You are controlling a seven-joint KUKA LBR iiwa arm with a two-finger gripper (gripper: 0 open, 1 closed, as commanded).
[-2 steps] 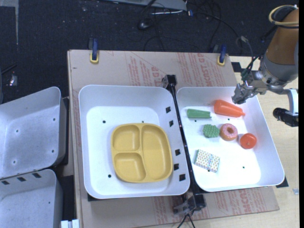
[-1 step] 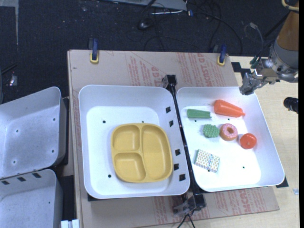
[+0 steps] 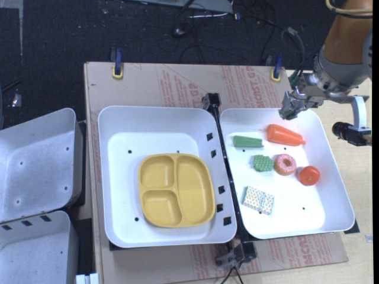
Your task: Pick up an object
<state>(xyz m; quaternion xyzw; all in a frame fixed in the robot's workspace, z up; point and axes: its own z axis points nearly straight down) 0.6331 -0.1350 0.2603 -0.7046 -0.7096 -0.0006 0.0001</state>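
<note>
Inside right bin (image 3: pixel 331 215): one carrot (image 3: pixel 285 135), one donut (image 3: pixel 285 164), one tomato (image 3: pixel 308 175).

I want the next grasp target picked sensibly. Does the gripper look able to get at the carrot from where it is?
Probably yes. The gripper hangs over the right bin's far rim, and the carrot lies just below it, uncovered, apart from the green block and the donut.

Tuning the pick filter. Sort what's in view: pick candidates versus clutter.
Pick candidates, all in the right bin:
carrot
green bar
green bumpy piece
pink doughnut
red tomato
patterned packet
The end effector is above the bin's far edge.

Clutter:
yellow divided plate in the left bin
yellow clamps
</note>
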